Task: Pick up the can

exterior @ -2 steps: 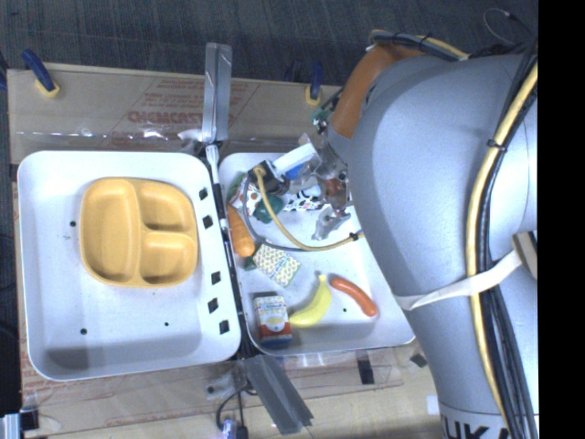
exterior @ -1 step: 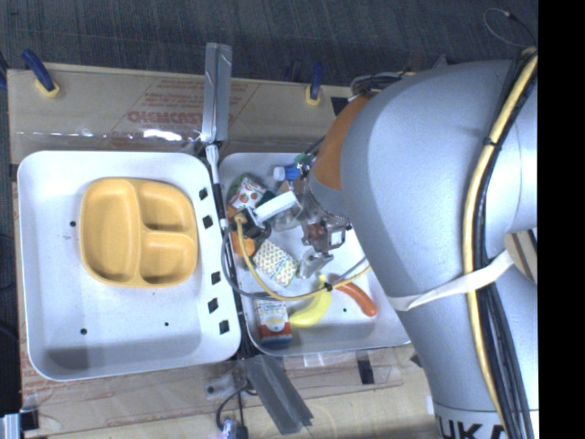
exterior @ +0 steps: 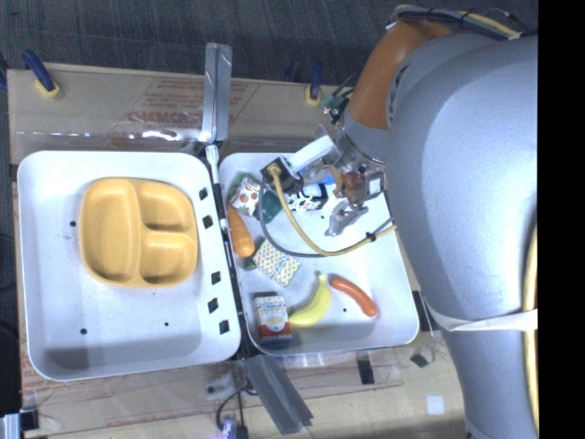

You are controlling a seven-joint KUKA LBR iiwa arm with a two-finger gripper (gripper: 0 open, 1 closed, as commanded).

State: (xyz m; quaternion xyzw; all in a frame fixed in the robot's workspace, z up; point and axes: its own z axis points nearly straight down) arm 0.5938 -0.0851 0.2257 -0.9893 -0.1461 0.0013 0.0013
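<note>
The can (exterior: 271, 320), short with an orange and red label, stands in the front left corner of the right bin (exterior: 393, 327), beside a banana (exterior: 313, 305). My gripper (exterior: 341, 216) hangs over the back middle of the same bin, well behind and to the right of the can and apart from it. The grey arm with its orange band comes in from the right and covers the bin's right rim.
The right bin also holds a carrot (exterior: 240, 233), a red sausage (exterior: 353, 295), a patterned cloth (exterior: 276, 263), a printed cup (exterior: 245, 193) and a dark green item (exterior: 271, 205). A yellow cable (exterior: 311, 242) loops over the bin. The left bin (exterior: 55, 337) holds a yellow divided plate (exterior: 139, 230).
</note>
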